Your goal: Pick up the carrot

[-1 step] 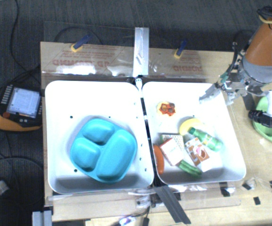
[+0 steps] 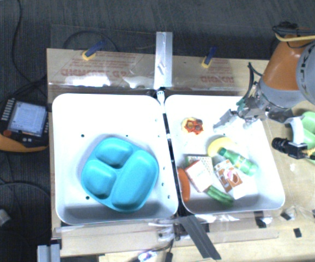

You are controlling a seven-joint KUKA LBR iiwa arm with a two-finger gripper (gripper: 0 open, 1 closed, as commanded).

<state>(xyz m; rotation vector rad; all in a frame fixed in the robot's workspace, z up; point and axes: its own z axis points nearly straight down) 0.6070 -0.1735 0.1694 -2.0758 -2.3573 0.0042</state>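
The carrot [image 2: 184, 184] is an orange stick lying along the left wall of the right bin [image 2: 266, 146], near its front, partly under a white carton [image 2: 200, 174]. My gripper [image 2: 232, 121] hangs over the back right part of that bin, well away from the carrot. It is open, and nothing sits between its fingers [image 2: 222, 121]. The grey arm with its orange band [image 2: 285, 64] comes in from the upper right.
The right bin also holds a small red and orange item [image 2: 193, 125], a yellow piece [image 2: 219, 144], a green bottle [image 2: 237, 161], a second carton [image 2: 230, 178] and a green vegetable [image 2: 218, 194]. A blue divided plate [image 2: 120, 172] lies in the left bin [image 2: 70, 113].
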